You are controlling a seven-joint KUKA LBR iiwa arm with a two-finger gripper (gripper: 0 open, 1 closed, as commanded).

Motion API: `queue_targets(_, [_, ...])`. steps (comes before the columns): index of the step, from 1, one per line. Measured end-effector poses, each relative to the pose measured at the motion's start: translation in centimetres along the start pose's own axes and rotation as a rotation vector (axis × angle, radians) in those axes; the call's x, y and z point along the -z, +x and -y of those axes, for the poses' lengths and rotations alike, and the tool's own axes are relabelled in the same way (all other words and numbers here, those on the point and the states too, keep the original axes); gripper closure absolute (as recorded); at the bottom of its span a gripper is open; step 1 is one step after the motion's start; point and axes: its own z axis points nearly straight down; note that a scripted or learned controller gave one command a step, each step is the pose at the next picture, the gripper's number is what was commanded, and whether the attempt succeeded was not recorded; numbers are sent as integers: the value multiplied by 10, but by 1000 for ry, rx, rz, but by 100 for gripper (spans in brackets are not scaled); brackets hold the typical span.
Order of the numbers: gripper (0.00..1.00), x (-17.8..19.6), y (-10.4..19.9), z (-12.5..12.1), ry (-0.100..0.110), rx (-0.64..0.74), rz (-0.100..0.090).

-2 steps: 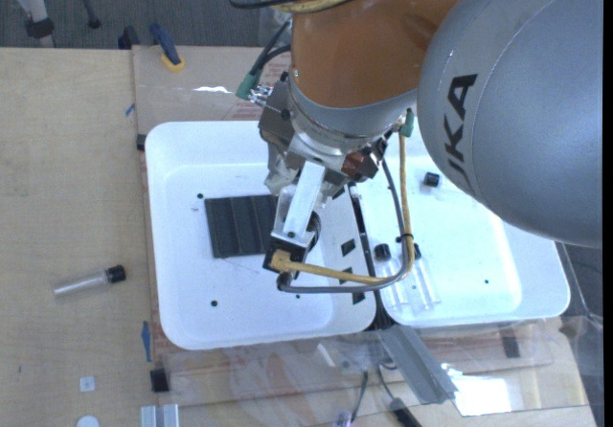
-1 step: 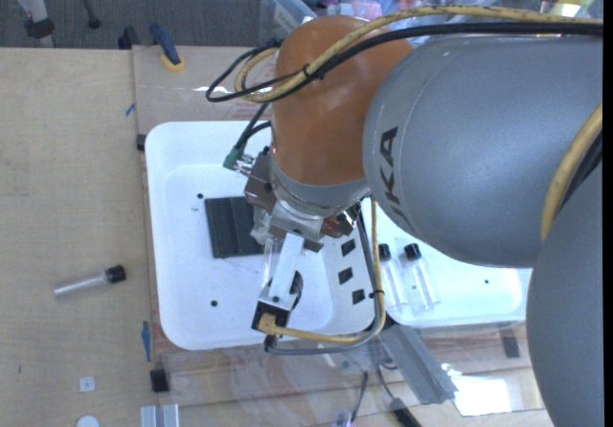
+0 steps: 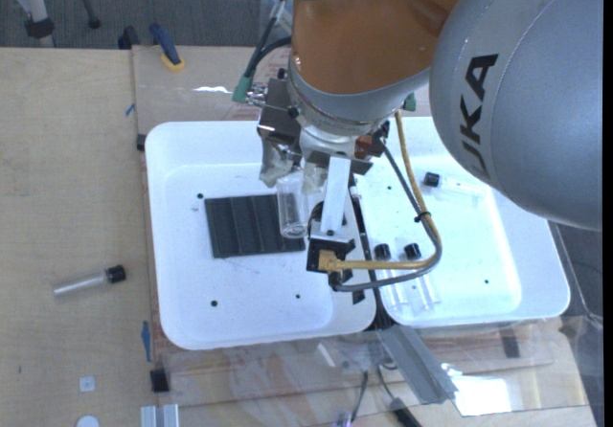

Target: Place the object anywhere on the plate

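- Far out to the left of the jaws we spot a clear vial (image 3: pixel 88 280) with a black cap lying on the wooden surface (image 3: pixel 67 176), outside the bins.
- Next, the left bin (image 3: pixel 192 320), and on its floor the dark ribbed plate (image 3: pixel 251 225), lying flat.
- Now the jaws (image 3: pixel 299 214): they hang right over the plate's right end, and between them we see a clear vial (image 3: pixel 290 208), held upright, its lower end at the plate's edge.
- Just right of the jaws, more clear vials (image 3: pixel 412 286) with black caps lie in the right bin (image 3: pixel 498 272), near its front wall.
- Another small vial (image 3: pixel 442 183) lies farther back right.
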Motion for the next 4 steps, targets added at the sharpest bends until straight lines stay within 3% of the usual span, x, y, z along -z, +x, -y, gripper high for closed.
queue_targets(1, [100,-92,-7,19,4,545,1])
queue_targets(2, [100,-142,-17,16,4,384,1])
queue_targets(3, [100,-53,-19,-73,-3,728,0])
queue_targets(4, [100,-95,-15,9,4,413,1])
